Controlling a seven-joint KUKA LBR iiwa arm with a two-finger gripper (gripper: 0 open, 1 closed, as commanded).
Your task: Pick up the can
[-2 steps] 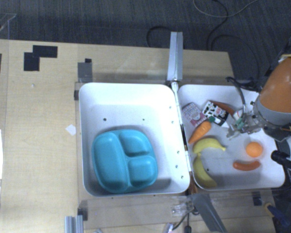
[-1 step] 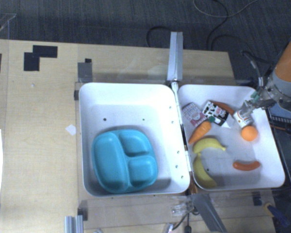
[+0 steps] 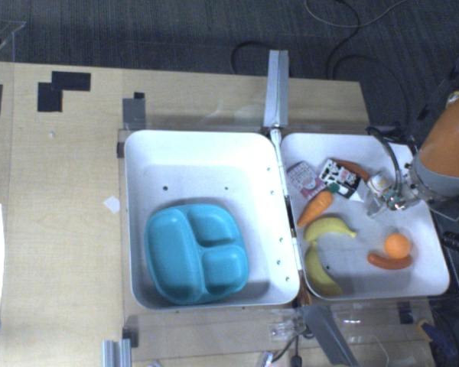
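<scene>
Now the gripper (image 3: 386, 193), its state impossible to tell, hangs well right of the carrot (image 3: 315, 206), while what looks like the can (image 3: 301, 176) lies just above that carrot: probably light, stiff, slick and roll-prone, so pinch across its middle.

The arm (image 3: 447, 147) is cut off by the right edge; gripper (image 3: 384, 196) detail is blurred.

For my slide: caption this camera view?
Gripper poised in right bin among carrot, bananas; blue tray left.
</scene>
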